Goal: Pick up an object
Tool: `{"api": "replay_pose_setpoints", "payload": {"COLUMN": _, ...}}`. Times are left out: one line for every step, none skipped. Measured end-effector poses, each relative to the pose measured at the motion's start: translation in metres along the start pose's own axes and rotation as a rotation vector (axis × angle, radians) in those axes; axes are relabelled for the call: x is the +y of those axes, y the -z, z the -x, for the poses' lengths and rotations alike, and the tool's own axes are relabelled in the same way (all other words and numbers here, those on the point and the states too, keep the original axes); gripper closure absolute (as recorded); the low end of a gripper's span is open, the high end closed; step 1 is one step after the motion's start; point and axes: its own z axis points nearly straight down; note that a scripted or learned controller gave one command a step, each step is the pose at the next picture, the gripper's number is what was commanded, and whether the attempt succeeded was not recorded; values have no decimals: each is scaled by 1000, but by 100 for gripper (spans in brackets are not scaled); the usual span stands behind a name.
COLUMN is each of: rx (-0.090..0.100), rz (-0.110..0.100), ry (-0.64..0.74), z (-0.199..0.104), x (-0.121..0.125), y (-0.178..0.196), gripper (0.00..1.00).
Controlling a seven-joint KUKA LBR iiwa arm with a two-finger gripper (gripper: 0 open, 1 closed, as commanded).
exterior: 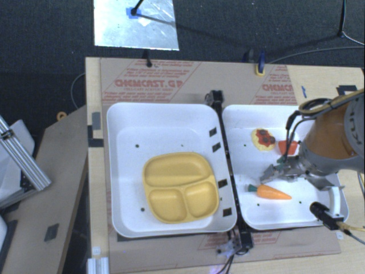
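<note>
In the right bin (245, 124) lie an orange carrot (272, 193) with a green tip, a small yellow pizza slice with red topping (263, 139), and a red piece (287, 147) partly hidden by the arm. My gripper (272, 173) hangs low over the right bin, pointing left, just above the carrot. Its fingers look slightly apart, with nothing between them. The arm's orange band (336, 136) covers the bin's right side.
The left bin (131, 124) holds a yellow three-compartment tray (179, 186). A black clip strip (225, 164) runs between the two bins. A black cable loops above the wrist. Cardboard surrounds the bins.
</note>
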Motion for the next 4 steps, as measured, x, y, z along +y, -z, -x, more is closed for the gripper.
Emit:
{"api": "replay_pose_setpoints", "payload": {"rx": 0, "rz": 4, "ry": 1, "z": 0, "x": 2, "y": 13, "gripper": 100}}
{"api": "replay_pose_setpoints", "payload": {"rx": -2, "rz": 7, "ry": 5, "z": -7, "x": 12, "y": 67, "gripper": 100}}
{"api": "replay_pose_setpoints", "payload": {"rx": -3, "rz": 6, "ry": 4, "z": 4, "x": 16, "y": 121, "gripper": 100}}
{"api": "replay_pose_setpoints", "payload": {"rx": -2, "rz": 6, "ry": 5, "z": 2, "x": 22, "y": 165, "gripper": 100}}
